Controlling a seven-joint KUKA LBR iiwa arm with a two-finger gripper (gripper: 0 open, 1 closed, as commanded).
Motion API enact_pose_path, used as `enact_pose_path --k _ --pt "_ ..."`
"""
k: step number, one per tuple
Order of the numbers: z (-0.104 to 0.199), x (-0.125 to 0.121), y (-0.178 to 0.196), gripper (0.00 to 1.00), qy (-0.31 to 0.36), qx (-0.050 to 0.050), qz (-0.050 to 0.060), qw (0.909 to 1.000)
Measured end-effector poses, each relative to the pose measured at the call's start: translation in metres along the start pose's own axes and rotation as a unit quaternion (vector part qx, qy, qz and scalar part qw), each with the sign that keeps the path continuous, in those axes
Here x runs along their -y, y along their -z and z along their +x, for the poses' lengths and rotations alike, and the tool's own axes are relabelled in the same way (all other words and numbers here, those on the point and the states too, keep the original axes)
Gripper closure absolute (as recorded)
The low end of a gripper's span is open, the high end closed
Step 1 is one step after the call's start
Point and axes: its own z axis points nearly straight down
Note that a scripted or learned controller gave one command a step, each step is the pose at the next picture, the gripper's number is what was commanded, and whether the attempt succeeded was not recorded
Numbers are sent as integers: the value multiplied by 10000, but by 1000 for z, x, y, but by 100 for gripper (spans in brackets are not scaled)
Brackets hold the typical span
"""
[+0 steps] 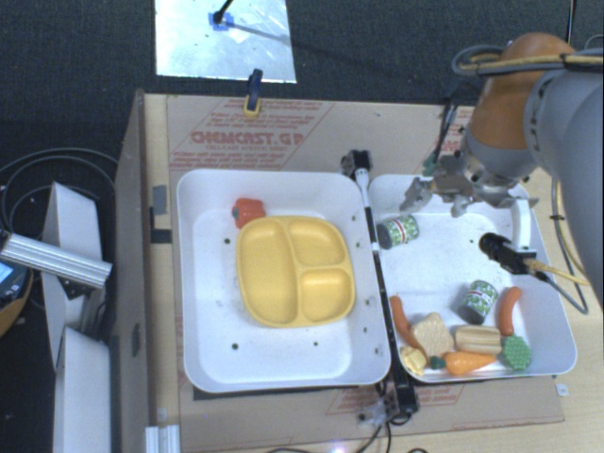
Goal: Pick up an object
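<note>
Gripper [440, 196]: seen over the right bin [557, 333], fingers spread apart, nothing held.
Small can [398, 230]: found lying just below the gripper.
Yellow plate [294, 270]: placed in the left bin [203, 253].

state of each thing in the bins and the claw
yellow tray: flat in left bin, compartments bare
red toy: touching tray's far corner
green can: lying on its side
second can: tilted
toy food pile: heaped at near edge
claw: above right bin, holding nothing
</note>
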Motion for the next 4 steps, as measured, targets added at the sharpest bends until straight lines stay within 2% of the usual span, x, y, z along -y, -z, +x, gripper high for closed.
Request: enact_pose_path --k 1,2,3,4 --pt "-18 -23 -98 0 -10 -2 30 10000" --pt "-89 -47 -31 0 -14 9 -2 10000" --pt "-84 18 -84 0 -15 -3 27 10000" --pt "0 23 0 0 -2 -10 1 10000"
